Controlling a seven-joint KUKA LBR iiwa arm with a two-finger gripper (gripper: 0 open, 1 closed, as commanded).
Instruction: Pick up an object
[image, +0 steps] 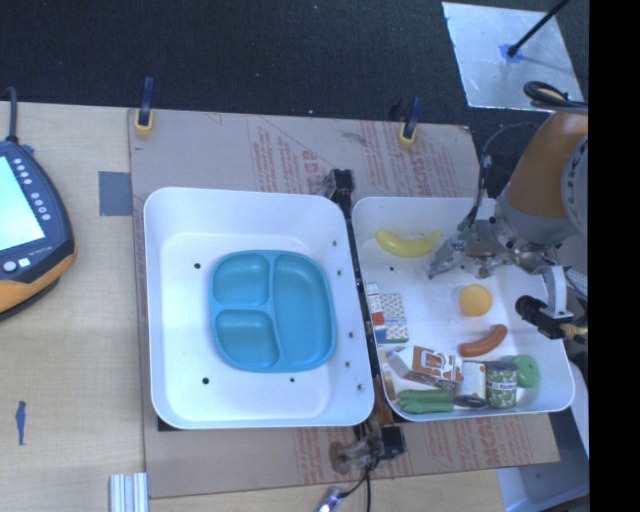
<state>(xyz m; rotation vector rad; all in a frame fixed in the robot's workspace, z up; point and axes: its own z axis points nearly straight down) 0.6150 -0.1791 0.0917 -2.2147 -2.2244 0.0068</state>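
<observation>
My gripper (467, 262) hangs over the back of the right bin (560, 400), its fingers spread open with nothing between them. A yellow banana (407, 242) lies just to its left, near the bin's back wall. A small orange (475, 299) sits right below the fingertips, apart from them. Further forward lie a red sausage (482, 341), a green can (503, 383), a green ball (526, 371), a green pod (425, 401) and two small cartons (388, 316) (435, 365).
The left bin (170, 400) holds a blue divided plate (272, 308). A teach pendant (25, 225) lies at the bench's left edge. Clamps (145, 115) (408, 125) pin the cardboard sheet at the back. The arm's grey and orange body (545, 180) rises at the right.
</observation>
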